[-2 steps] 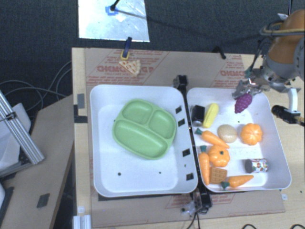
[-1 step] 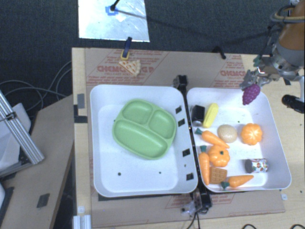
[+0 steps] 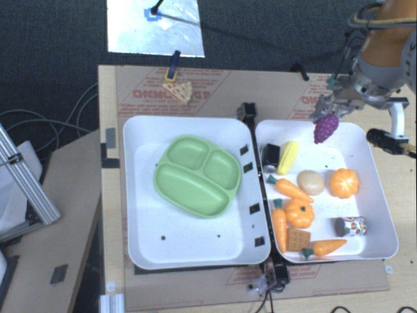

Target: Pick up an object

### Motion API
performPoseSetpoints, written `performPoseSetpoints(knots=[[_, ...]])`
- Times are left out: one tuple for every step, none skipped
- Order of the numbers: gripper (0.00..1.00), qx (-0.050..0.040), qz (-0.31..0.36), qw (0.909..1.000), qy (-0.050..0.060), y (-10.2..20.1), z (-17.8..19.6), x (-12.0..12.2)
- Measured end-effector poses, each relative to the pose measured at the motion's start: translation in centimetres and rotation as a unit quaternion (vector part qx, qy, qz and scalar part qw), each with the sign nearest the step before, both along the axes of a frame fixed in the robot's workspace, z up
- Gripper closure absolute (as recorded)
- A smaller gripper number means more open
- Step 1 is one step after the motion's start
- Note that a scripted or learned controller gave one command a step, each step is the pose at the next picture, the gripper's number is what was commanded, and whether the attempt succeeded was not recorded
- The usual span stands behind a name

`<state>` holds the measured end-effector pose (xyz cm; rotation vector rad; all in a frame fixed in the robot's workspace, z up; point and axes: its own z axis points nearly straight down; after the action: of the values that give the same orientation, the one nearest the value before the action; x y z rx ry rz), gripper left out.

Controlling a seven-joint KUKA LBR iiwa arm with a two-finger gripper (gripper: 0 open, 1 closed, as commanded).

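Observation:
My gripper [image 3: 328,113] hangs over the far edge of the right bin [image 3: 381,194], shut on a purple bunch of grapes [image 3: 326,128] that dangles from its fingers above the bin floor. Below it in the right bin lie a yellow corn cob [image 3: 288,156], a beige potato-like ball [image 3: 311,182], an orange pumpkin [image 3: 344,182], several carrots [image 3: 291,189], a second small pumpkin [image 3: 299,213], a cracker [image 3: 298,239] and a small can [image 3: 351,226].
The left bin [image 3: 140,240] holds a green divided plate [image 3: 197,175]. A black block [image 3: 271,154] sits by the divider between the bins. The arm with its orange band [image 3: 391,18] comes in from the upper right. Cardboard lies beyond the bins.

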<state>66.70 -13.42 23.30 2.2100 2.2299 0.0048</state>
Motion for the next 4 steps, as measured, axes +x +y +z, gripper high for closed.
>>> performPoseSetpoints(knots=[[1.0, 0.0009, 0.001, 1.0, 0.001, 6.3, -0.9, -0.1], [1.0, 0.001, 0.001, 1.0, 0.001, 12.5, -1.5, -0.3], [1.0, 0.0006, 0.0, 1.0, 0.0, 16.1, 0.1, 0.3], [1.0, -0.0003, -0.001, 1.0, 0.001, 16.7, -1.2, -0.2]])
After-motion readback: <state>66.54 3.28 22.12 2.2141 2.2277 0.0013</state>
